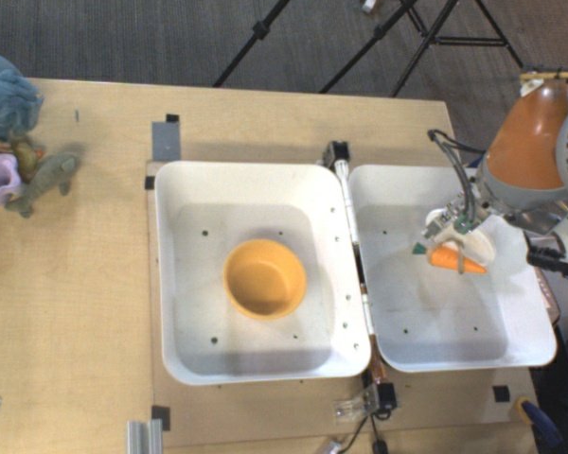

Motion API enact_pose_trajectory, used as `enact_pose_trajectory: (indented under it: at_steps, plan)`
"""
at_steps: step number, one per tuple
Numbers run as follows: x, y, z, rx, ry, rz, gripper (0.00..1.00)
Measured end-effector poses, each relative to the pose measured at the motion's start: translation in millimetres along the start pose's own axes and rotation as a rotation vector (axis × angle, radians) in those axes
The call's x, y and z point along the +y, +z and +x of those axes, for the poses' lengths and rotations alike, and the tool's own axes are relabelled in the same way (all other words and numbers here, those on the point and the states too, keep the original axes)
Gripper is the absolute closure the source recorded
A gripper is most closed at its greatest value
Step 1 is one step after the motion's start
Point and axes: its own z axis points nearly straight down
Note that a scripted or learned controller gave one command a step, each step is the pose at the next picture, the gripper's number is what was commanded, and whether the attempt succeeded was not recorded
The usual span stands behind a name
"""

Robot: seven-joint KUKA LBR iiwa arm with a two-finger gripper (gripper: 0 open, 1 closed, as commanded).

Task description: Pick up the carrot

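Carrot (457, 260) beneath end effector (460, 227); no legible writing.

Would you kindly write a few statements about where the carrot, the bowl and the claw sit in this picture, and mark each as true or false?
1. The carrot lies in the right bin. True.
2. The yellow bowl shares a bin with the carrot. False: it sits in the left bin, away from the carrot.
3. The claw is over the right bin, close above the carrot. True.
4. The bowl lies upside down. False: it stands open side up.
5. The toys at the bench's left edge lie inside a bin. False: they rest on the wooden bench.
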Motion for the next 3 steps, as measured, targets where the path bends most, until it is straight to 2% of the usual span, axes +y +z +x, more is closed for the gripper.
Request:
enact_pose_trajectory:
  at_steps: [1,2,3]
  plan:
    - [0,0,0,0.001,0.0,0.0,0.0]
    - [-45,24,48,0.039,-0.105,0.028,0.0]
    - [-77,20,81,0.032,-0.206,0.02,0.0]
